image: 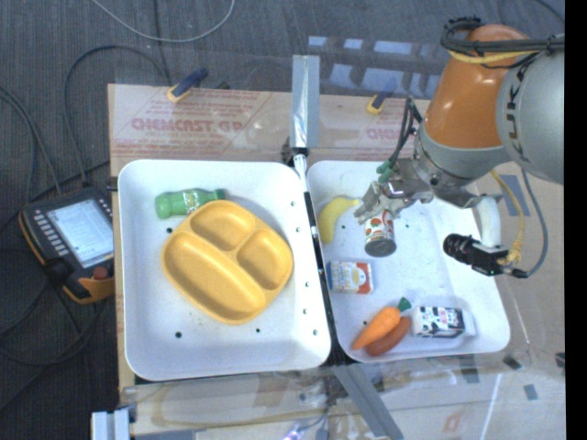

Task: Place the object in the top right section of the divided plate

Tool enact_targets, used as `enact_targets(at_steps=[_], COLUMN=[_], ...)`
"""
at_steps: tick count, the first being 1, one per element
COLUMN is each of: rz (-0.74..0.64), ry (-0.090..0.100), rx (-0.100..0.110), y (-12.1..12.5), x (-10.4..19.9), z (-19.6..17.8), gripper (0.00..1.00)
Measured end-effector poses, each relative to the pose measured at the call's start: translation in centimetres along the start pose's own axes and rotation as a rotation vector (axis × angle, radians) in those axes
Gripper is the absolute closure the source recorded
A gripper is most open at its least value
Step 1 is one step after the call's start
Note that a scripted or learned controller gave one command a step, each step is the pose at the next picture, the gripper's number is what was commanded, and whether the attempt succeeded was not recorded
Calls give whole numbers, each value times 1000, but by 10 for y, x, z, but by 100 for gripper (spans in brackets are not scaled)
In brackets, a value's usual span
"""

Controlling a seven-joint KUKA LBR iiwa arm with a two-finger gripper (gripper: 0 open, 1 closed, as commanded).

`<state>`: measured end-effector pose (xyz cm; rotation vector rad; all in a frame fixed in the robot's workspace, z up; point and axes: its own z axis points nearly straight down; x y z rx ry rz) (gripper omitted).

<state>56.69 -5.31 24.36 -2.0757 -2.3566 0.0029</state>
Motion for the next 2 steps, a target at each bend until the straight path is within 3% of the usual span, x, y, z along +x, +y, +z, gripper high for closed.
enact_targets(at_steps=[1,2], rz=[116,115], ry=[0,0], rx=[2,1], y=[26,26], x=[92,92], z=[56,55], gripper=[100,0])
